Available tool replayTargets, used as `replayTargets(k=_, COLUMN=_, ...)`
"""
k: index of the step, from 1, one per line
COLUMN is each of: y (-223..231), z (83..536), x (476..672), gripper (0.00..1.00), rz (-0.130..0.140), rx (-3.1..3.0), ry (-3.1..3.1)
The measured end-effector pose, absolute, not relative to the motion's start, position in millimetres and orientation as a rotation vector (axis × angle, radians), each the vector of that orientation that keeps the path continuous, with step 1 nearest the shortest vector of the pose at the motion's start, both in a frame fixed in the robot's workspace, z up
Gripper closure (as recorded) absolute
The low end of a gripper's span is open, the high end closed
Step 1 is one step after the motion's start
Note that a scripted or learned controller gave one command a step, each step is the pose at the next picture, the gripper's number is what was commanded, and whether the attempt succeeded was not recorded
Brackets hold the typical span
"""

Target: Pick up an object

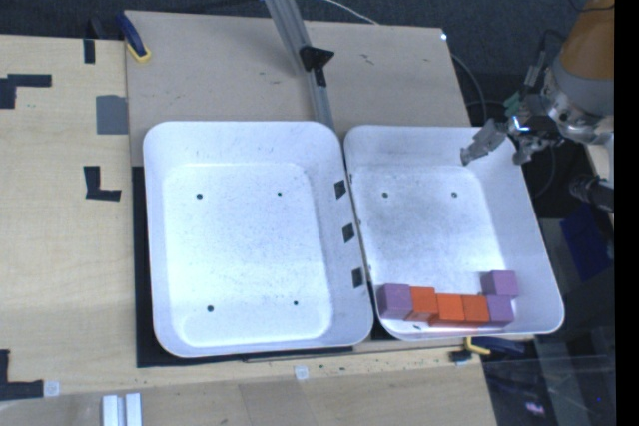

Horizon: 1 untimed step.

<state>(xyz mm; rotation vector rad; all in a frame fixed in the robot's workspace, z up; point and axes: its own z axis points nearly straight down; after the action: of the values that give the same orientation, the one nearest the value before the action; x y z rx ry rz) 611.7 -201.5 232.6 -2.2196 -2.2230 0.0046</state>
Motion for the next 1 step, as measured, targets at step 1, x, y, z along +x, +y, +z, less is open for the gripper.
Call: replayTargets(k=1, y=-191.4, z=249.0, x=641.9, gripper=0.0, rz=-0.002, rx=-2.219, ry=-2.227)
